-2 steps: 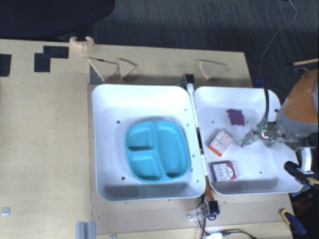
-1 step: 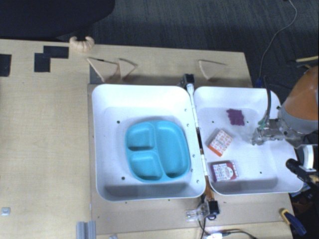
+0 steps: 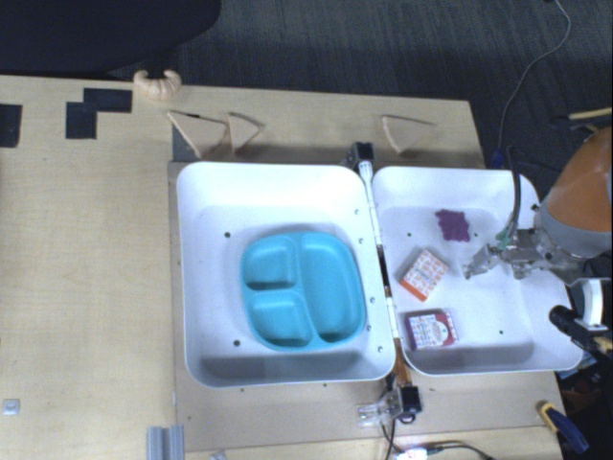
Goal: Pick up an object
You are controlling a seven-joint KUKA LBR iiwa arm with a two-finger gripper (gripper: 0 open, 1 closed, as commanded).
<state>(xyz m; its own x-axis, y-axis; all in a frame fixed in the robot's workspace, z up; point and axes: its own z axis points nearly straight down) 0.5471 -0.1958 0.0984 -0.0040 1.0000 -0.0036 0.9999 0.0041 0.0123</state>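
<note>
Two shallow white plastic bins sit side by side mid-frame on the tan wooden bench (image 3: 86,286). Left bin (image 3: 206,257) holds a turquoise three-compartment plastic tray (image 3: 304,288), roughly centred, flat on the bin floor.

Right bin (image 3: 517,338) holds three loose items:
- small purple crumpled object (image 3: 453,224), upper middle of the bin
- orange-and-white patterned flat packet (image 3: 423,273), centre-left, lying tilted
- dark red rectangular packet with white print (image 3: 430,330), lower left of the bin, near the front wall

All three are apart from each other, none touching.

Grey arm with orange band (image 3: 586,192) enters from the right edge of frame. The metal two-finger gripper (image 3: 476,266) is over the right half of the right bin, tip pointing left toward the orange-and-white packet, just beside it but not touching. Nothing visible between the fingers. Can't tell how far the jaws are open; too small and blurred at this angle.

Black cable (image 3: 536,56) runs from the upper right down toward the arm.
</note>
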